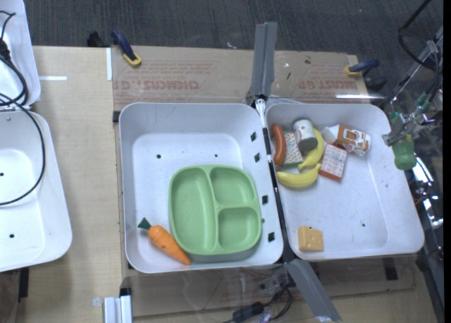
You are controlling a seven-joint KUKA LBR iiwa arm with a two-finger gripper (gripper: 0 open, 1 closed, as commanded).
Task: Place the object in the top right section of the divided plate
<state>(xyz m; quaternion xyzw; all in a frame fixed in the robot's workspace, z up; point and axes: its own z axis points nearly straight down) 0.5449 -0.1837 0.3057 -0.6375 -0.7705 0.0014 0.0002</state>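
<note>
While the divided plate (213, 210) is lying with every section bare, nothing is placed yet. The tool (403, 147) is hovering at the right bin's (366, 237) edge; I cannot tell its state.

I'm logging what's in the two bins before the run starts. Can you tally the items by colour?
Green: 1, the divided plate
Orange: 2, the carrot and the cheese block
Yellow: 1, the banana
Red: 1, the sausage
White or printed packaging: 3, the can and two cartons
Total: 8

Green divided plate (213, 209) in left bin (134, 173); carrot (166, 242) touching its rim.
</note>
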